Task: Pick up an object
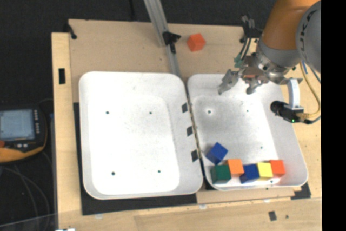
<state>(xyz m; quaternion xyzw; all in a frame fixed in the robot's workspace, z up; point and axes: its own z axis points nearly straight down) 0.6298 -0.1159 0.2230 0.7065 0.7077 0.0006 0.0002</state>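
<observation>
gripper spread wide, empty, at 12 o'clock of right bin | target: blue cube, alone at 7 o'clock | descend square, straddle flat faces

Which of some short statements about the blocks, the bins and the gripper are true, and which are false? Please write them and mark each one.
1. The gripper is above the right bin. True.
2. The gripper holds a block. False: nothing is between its fingers, which are spread apart.
3. An orange block lies on the bench, outside both bins. True.
4. All blocks in the bins lie in the left bin. False: they lie along the near edge of the right bin.
5. A green block lies at the left end of that row. True.
</observation>
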